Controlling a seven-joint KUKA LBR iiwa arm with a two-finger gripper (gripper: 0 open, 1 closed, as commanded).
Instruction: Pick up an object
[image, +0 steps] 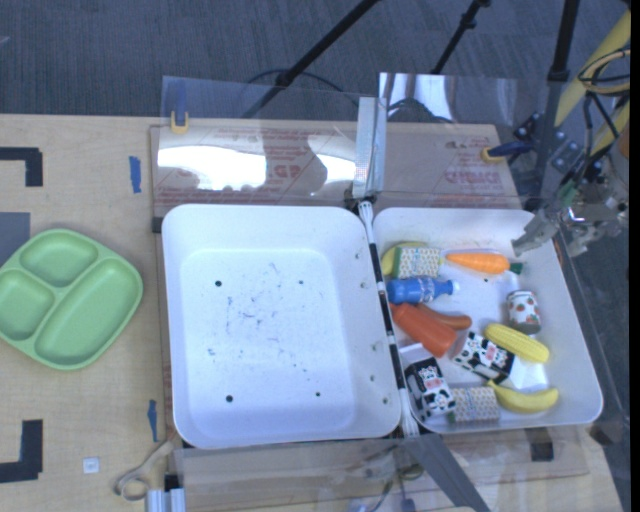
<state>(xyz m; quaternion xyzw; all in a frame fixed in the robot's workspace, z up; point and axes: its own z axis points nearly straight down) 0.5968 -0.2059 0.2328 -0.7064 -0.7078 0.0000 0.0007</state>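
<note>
The right bin (585, 380) holds several toys. An orange carrot (478, 263) lies at the back beside a yellow-and-green pack (412, 260). A blue bottle (420, 290) lies on its side above a red-orange piece (430, 325). A yellow corn cob (515, 342), a banana (525, 398), a small can (522, 308) and two cow-patterned cartons (483, 355) sit toward the front right. My gripper (535, 238) hangs over the bin's back right corner, just right of the carrot's tip and above the can, with nothing seen in it.
The left bin (200, 230) sits beside the right one, with a raised divider (385, 310) between them. A green divided plate (65, 298) rests on the bench at far left. Clear panels (300, 150) stand behind both bins.
</note>
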